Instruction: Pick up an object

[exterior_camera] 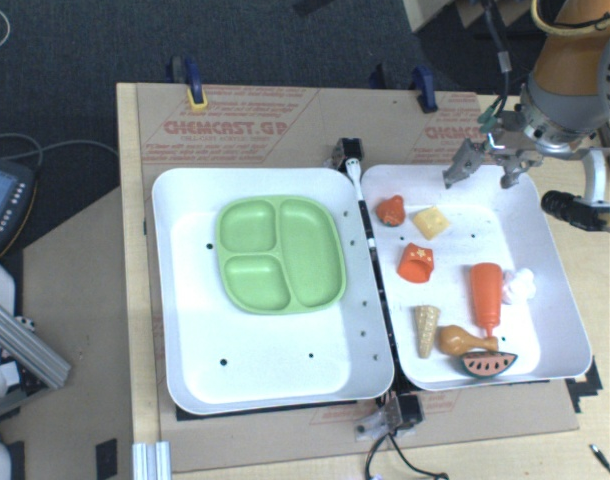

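Note:
My gripper (pixel 482 168) hangs over the back edge of the right bin (pixel 555 268), its two fingers spread open with nothing between them. Below it in that bin lie a small red piece (pixel 390 211), a yellow cube (pixel 431 222), a red cup-like piece (pixel 416 264), an orange carrot-like bottle (pixel 486 293), an ice-cream cone (pixel 426 329), a chicken drumstick (pixel 462 341) and a watermelon slice (pixel 488 363). The nearest objects, the red piece and yellow cube, lie forward and left of the fingers.
The left bin (pixel 185 348) holds a green divided plate (pixel 281 254). A small white-pink item (pixel 522 285) lies beside the carrot. Blue clamps (pixel 194 80) (pixel 423 86) sit on the board's back edge. A black divider (pixel 369 248) separates the bins.

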Robot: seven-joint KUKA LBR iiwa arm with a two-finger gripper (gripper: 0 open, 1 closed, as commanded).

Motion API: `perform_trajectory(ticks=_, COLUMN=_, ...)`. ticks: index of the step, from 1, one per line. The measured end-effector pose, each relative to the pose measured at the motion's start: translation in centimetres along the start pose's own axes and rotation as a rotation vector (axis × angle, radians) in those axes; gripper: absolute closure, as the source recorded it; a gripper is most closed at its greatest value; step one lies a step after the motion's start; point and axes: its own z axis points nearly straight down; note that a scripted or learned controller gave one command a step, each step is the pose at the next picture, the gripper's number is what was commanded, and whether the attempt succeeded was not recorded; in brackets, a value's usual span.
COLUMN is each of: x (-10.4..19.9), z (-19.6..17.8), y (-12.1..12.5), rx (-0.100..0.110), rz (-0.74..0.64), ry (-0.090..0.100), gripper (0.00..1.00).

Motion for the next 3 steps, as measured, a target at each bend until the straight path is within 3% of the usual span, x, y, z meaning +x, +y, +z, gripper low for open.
perform_trajectory(ticks=1, x=0.0, z=-1.0, y=0.3, rx=-0.015, rz=-0.002, ry=-0.002, gripper=0.00)
perform_trajectory(ticks=3, x=0.9, z=10.8, y=1.2, rx=-0.009, rz=-0.005, ry=-0.001, gripper=0.00)
